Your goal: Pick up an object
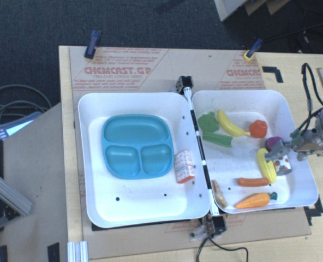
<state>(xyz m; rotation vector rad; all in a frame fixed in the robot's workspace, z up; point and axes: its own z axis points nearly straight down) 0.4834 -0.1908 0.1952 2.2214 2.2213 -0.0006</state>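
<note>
Tray in left bin, can beside.

Tool low at right edge

Arm cut off by right edge; just wrist end visible. Claw blurred, finger state unreadable. Small object under claw tip partly covered, identity unclear. Purple item half hidden behind claw. Can label too small to read. Brown item at right bin's near-left corner indistinct. Worktop print partly legible.
</note>
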